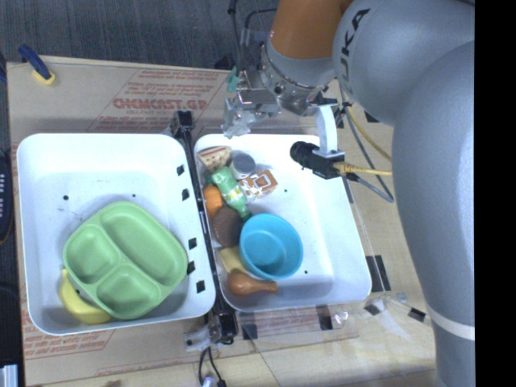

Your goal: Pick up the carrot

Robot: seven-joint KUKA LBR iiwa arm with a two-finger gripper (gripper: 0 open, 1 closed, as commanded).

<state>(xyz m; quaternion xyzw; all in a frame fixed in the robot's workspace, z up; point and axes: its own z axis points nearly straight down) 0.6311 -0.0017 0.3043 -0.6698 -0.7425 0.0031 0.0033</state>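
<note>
The carrot (212,200) is a small orange piece lying against the left wall of the right bin (339,240). A green packet (229,189) partly covers it, and a dark brown round item (228,226) lies just in front of it. My gripper (243,119) hangs above the far left corner of the right bin, well behind the carrot and apart from it. I see nothing held in it.
Around the carrot the right bin also holds a blue bowl (271,246), a small can (243,165), a printed box (260,185), a bread-like piece (214,158) and a brown drumstick (251,284). The left bin (48,184) holds a green divided plate (127,256) over a yellow item (78,306).
</note>
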